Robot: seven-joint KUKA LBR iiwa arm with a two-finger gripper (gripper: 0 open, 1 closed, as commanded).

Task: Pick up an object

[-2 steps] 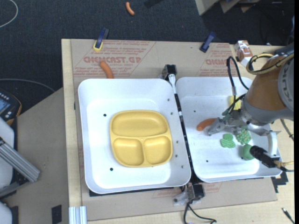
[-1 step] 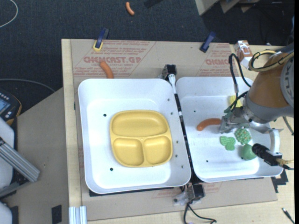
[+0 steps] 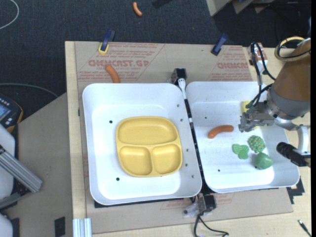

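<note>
The gripper (image 3: 248, 121) hangs low over the right bin (image 3: 217, 174), near its right side; whether it is released or clenched cannot be told, and nothing shows in its grasp. A sausage (image 3: 220, 131) lies just left of it. 3 green toys (image 3: 254, 150) sit below. The left bin (image 3: 98, 147) holds a yellow tray (image 3: 148, 145).

From my station, the arm (image 3: 295, 83) ran off the right edge. Its tool (image 3: 248, 121) was too small and dark for me to tell what lay under it.
</note>
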